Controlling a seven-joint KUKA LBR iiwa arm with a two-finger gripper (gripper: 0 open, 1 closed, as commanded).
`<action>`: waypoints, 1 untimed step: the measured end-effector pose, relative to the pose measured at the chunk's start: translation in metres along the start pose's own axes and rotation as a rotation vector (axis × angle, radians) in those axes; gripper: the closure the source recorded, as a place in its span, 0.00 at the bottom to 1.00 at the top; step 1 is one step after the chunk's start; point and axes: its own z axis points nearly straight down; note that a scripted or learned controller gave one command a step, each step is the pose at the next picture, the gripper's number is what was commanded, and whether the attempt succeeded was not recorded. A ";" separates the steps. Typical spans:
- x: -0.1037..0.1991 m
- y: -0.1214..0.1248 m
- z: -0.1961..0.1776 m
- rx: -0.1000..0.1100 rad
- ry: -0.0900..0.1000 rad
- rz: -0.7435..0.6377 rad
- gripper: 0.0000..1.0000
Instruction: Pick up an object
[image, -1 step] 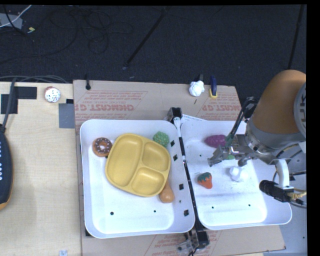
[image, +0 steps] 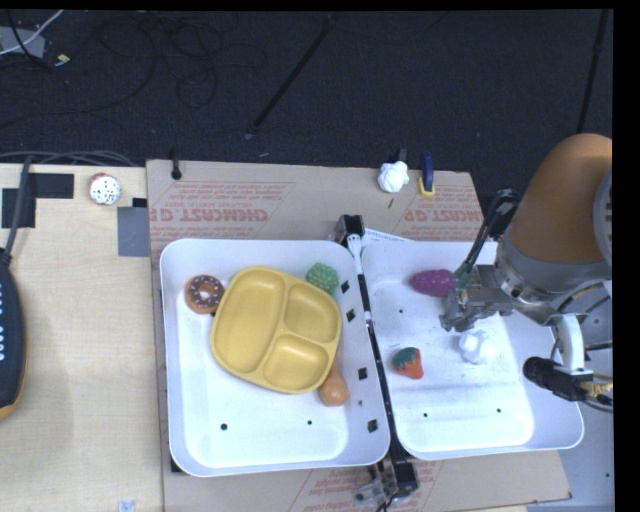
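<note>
Reaching in from the right of the frame, the gripper (image: 462, 318) hangs low over the right bin (image: 545, 432), just above a small white object (image: 471, 346), with a purple toy (image: 433, 282) up-left and a strawberry-like piece (image: 406, 362) lower left. This looks like the approach before a grasp (finger spread I cannot tell); next it likely needs a short descent onto the white object and a firm close

Upside-down red "CHEMCAST" lettering on the cardboard sheet (image: 260, 200) beneath both bins, repeated along its edges.
</note>
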 end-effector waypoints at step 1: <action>0.061 -0.050 -0.089 -0.008 0.002 -0.007 1.00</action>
